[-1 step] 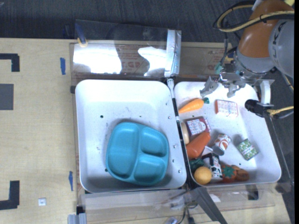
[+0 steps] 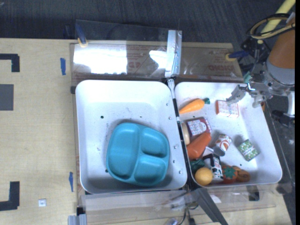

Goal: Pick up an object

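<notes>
Gripper (image 2: pixel 247 96) spread apart, nothing between, hanging over the far right corner of the right bin (image 2: pixel 274 165).

Nearest in that bin: an orange ball (image 2: pixel 204 176) at the front edge, touching a jumble of small toys (image 2: pixel 230 173). Just beyond, a green packet (image 2: pixel 247 149) lying alone toward the right wall, a small can (image 2: pixel 224 143) near the middle, and a red-orange piece (image 2: pixel 199 145) leaning against the divider. Farther back, a dark red pouch (image 2: pixel 197 125), then a carrot (image 2: pixel 193 106) tilted across the far left corner. Farthest, a red-and-white packet (image 2: pixel 227 108), just beside the gripper and apart from the rest.

Across the divider, in the left bin (image 2: pixel 89 102), a blue tray (image 2: pixel 138 154) near the front. Behind both bins, a clear sheet (image 2: pixel 122 60) flat on the tabletop (image 2: pixel 33 139).

Step in hand, by the look of it: approach, before any grasp. Nothing lifted yet. Likely target the red-and-white packet, being closest and free on all sides. Next move probably a short shift leftward to centre over it, then straight descent and closing across its narrow side. Flat and thin, so apt to slip out unless taken low.
</notes>
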